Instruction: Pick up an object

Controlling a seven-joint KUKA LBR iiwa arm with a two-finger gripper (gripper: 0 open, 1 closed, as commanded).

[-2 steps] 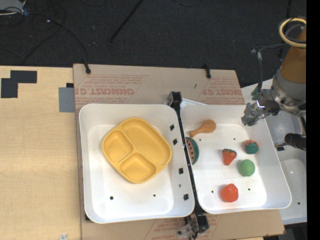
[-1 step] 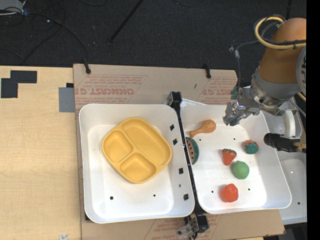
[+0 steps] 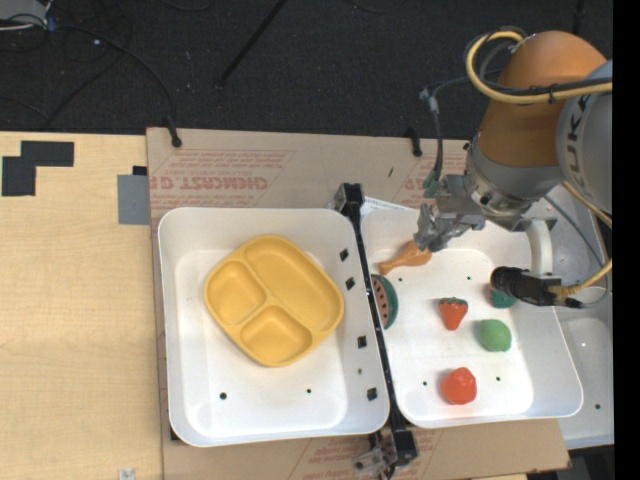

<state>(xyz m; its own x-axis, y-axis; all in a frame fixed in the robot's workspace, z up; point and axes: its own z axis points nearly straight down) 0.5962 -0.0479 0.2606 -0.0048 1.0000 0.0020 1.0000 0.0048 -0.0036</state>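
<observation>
Two white bins sit side by side on a cardboard sheet (image 3: 250, 168) on the desk (image 3: 70, 318). The left bin (image 3: 190, 388) holds a yellow plate (image 3: 273, 298) with three compartments, lying turned at an angle near the bin's middle.

The right bin (image 3: 540, 388) holds the loose things. An orange piece (image 3: 405, 260), long and thin, lies near the bin's far left corner. One end points at the divider (image 3: 365, 298) between the bins, and the other is right up against the tips of the jaws. The jaws hang over the far part of the right bin, on the end of the arm (image 3: 535, 88) that comes in from the right. Whether the jaws are open or closed cannot be told, nor whether they have hold of the orange piece.

A watermelon slice (image 3: 386, 301) lies against the divider, just nearer the front than the orange piece. A strawberry (image 3: 453, 312) lies near the bin's middle, with a green ball (image 3: 494, 335) just to its right. A red tomato (image 3: 459, 386) lies nearer the front edge, apart from both.
</observation>
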